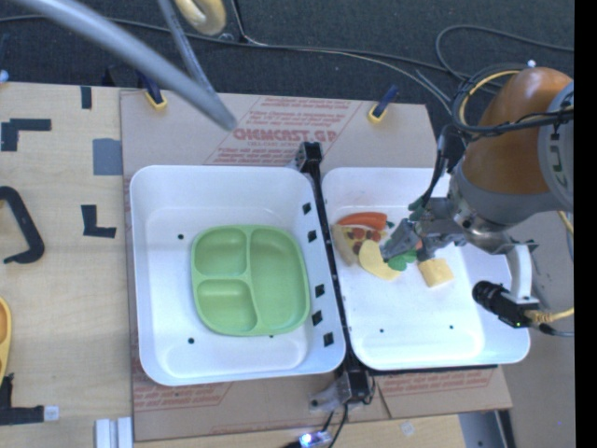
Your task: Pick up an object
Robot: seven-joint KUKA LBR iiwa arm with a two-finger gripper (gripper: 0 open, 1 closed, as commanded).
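A small heap of toy food pieces lies in the right-hand shallow white bin [466, 343], up toward its far-left corner near the divider between the two bins. In it I make out a red curved piece, perhaps a pepper or tomato slice [362, 220], a pale yellow rounded slab [375, 263] touching a small green bit [399, 263], and a pale yellow cube-like chunk [435, 273] just to the right of those.

The two-finger gripper [410, 241] on the grey arm is down in the bin right over this heap, its dark tip sitting at the green bit and the yellow slab. From where I stand the fingers blur into the pieces; I cannot tell how they are set, nor whether anything is between them. Nothing looks lifted: every piece seems to rest on the bin floor. So my guess is that the pick is at the reach-and-grasp stage, with the closing and the lift left to do.

The left-hand white bin [159, 343] holds a light green divided plastic tray [250, 280], lying flat in its middle, well apart from the gripper.
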